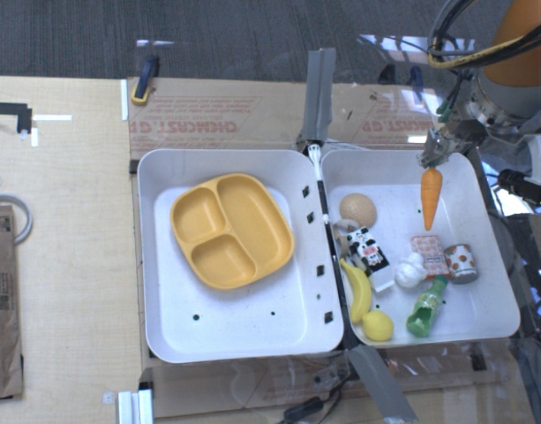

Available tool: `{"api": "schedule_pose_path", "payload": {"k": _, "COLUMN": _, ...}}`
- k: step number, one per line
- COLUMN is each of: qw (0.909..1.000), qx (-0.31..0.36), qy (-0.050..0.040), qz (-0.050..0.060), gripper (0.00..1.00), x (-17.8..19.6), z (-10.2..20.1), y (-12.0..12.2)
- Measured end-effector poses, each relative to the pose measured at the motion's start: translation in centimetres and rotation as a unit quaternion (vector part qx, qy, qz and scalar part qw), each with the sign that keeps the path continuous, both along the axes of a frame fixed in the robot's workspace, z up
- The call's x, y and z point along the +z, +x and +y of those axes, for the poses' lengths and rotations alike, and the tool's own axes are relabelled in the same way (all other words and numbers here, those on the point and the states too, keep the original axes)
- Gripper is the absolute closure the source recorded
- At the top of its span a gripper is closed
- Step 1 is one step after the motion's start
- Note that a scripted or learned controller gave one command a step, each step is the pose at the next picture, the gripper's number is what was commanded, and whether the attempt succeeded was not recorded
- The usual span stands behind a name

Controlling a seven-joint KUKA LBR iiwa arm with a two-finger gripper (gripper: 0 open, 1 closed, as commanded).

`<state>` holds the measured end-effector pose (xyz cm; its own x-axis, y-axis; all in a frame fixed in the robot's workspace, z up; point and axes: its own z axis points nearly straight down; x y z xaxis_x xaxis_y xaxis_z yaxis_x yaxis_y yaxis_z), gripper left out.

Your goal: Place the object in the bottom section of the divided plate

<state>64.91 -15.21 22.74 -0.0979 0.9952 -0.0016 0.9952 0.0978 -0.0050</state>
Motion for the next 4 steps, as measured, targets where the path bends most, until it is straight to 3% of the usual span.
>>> {"api": "schedule_pose_path", "payload": {"k": 1, "qw": 0.9998, "qx": -0.020, "qy": 0.0003, "qz": 0.000, "gripper": 1.00, "x": -3.7, "z": 5.5, "y": 0.6}}
{"api": "schedule_pose_path", "payload": {"k": 2, "qw": 0.9971, "qx": -0.076, "qy": 0.0000, "qz": 0.001, "gripper": 1.00, "x": -3.9, "z": 13.8, "y": 0.2}}
{"api": "schedule_pose_path", "payload": {"k": 3, "qw": 0.9988, "qx": -0.048, "qy": -0.0005, "qz": -0.001, "gripper": 1.00, "x": -0.7, "z": 11.7, "y": 1.1}}
{"api": "schedule_pose_path", "payload": {"k": 4, "qw": 0.9999, "qx": -0.016, "qy": -0.0002, "qz": 0.000, "gripper": 1.00, "x": -2.1, "z": 9.7, "y": 1.0}}
